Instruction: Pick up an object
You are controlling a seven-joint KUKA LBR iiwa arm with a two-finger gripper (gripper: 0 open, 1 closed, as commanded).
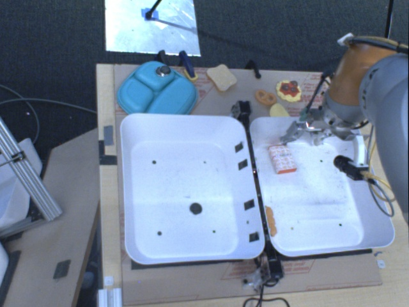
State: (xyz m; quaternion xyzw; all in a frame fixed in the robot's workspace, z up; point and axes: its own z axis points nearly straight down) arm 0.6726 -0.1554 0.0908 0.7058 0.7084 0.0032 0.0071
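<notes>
Camera view looks down on my gripper [289, 135], which hangs over the far part of the right bin [319, 235]. I cannot tell how my jaws stand, because they are small and blurred. A small pink and white box [282, 159] lies flat on the bin floor just in front of the gripper, near to it but not between my jaws. A small orange piece [270, 220] rests against the left wall of the same bin. The left bin [160, 235] has a dark round spot [195, 208] on its floor. Behind the bins, on the bench [108, 190], lie a blue divided plate [157, 89], a toy toast slice [222, 77] and a toy pizza [289, 90].
</notes>
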